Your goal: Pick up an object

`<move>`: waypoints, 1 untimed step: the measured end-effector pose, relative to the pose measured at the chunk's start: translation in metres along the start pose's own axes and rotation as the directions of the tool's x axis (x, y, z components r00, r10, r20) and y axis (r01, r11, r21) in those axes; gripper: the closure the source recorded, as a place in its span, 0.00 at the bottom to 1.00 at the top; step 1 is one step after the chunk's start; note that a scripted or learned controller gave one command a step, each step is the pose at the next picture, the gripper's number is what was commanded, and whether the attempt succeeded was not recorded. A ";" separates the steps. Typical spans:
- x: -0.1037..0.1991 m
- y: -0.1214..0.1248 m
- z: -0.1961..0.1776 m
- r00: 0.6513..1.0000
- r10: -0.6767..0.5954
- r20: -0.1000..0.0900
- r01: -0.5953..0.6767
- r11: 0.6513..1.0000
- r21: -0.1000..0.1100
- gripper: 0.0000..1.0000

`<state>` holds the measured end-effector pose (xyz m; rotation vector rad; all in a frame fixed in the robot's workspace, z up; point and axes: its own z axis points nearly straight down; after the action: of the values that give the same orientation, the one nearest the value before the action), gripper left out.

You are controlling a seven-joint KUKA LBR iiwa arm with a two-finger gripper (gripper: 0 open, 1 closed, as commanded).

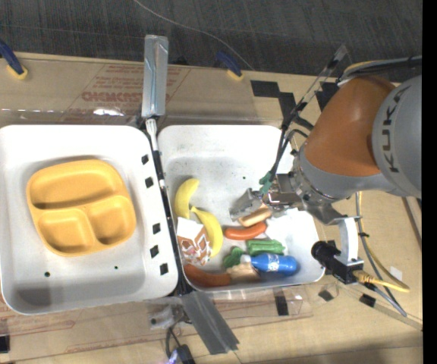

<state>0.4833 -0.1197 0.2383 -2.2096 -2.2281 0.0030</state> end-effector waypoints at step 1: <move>0.011 0.020 0.143 0.997 0.080 -0.001 -0.080 0.997 0.002 0.00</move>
<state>0.5026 -0.1088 0.0953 -2.2955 -2.1371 0.0044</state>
